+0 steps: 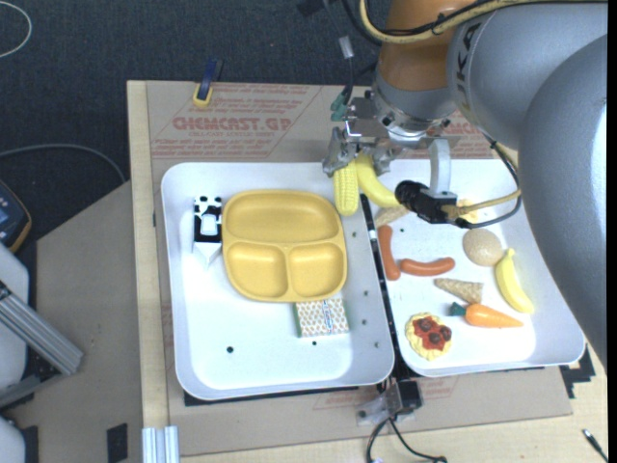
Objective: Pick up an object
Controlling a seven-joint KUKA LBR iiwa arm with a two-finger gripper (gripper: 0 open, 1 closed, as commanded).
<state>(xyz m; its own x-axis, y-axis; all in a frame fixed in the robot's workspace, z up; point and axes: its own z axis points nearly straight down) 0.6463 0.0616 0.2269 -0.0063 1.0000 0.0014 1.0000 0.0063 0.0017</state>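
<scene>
A toy banana point(374, 187) and a toy corn cob point(344, 189) are seen hanging just beneath the tool point(359, 157), above the far end of the ridge where the left bin point(183, 287) and the right bin point(549, 340) meet. Whether either is truly pinched between the fingers cannot be told from this view, since the fingertips are masked by the tool body and the two yellow toys; the tool's opening is likewise not to be judged.

A slip is the main risk: if two toys were caught together, a firm hold on either is unlikely, and one or both may be dropped as the arm is raised. A fall onto the ridge could send a toy into either bin or out onto the worktop point(251, 123). The black cable looping beside the tool might also be snagged.

The arm is brought in from the right and upper edge, its grey link filling that corner, the orange band point(424, 27) above the wrist, and the wrist pointed steeply down.

In the left bin lie a yellow divided plate point(284, 244), a black-and-white block point(207, 220) and a patterned cracker-like tile point(321, 317). In the right bin lie two sausages point(424, 266), a second banana point(512, 283), a carrot point(492, 316), a small pizza point(430, 335), a wedge point(458, 288) and a pale round piece point(482, 247).
</scene>
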